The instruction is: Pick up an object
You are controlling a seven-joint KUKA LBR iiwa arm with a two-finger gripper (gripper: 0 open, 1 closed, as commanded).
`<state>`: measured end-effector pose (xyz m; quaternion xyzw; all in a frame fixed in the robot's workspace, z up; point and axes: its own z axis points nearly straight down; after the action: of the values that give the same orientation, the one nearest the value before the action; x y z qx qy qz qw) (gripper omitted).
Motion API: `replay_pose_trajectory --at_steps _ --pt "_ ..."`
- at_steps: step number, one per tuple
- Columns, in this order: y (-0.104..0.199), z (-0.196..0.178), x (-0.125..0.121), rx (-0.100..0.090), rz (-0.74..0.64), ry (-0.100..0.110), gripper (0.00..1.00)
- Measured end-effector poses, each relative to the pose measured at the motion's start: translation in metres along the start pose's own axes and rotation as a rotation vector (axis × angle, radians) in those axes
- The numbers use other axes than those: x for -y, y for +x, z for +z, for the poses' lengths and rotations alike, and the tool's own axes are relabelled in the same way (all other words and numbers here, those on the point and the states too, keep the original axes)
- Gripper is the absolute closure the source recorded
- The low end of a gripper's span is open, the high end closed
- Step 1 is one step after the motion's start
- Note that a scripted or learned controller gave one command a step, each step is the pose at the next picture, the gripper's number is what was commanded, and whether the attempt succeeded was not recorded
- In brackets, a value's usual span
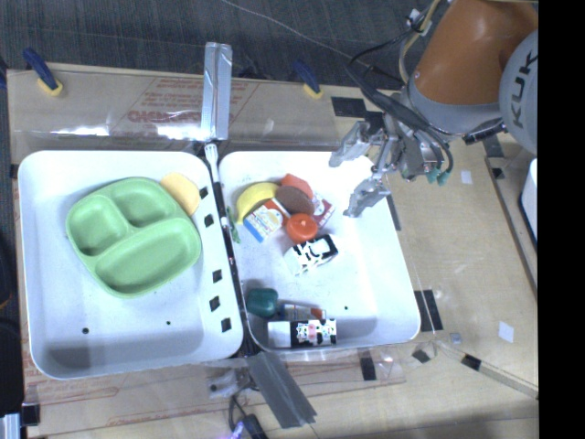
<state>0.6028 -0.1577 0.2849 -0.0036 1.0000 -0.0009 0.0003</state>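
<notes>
Approach stage: nothing is held yet, and a descent onto the clutter is called for next.

The right bin (pixel 388 273) serves as landmark: the wooden bench (pixel 466 263) lies beneath it, dark carpet beyond. Above its far right corner the gripper (pixel 361 174) is poised, fingers spread apart and empty, it seems. The banana (pixel 254 196) lies at its far left, an orange ball (pixel 302 226) centrally.
</notes>
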Motion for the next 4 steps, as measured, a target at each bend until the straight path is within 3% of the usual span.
replay_pose_trajectory --at_steps 1,2,3,4 --pt "-0.019 0.096 0.009 -0.01 0.074 -0.004 0.0" --pt "-0.023 0.177 0.011 0.003 0.163 -0.002 0.0" --pt "-0.02 0.188 -0.06 0.004 -0.162 0.001 0.0" --pt "0.032 0.192 -0.018 0.0 -0.062 -0.001 0.0"
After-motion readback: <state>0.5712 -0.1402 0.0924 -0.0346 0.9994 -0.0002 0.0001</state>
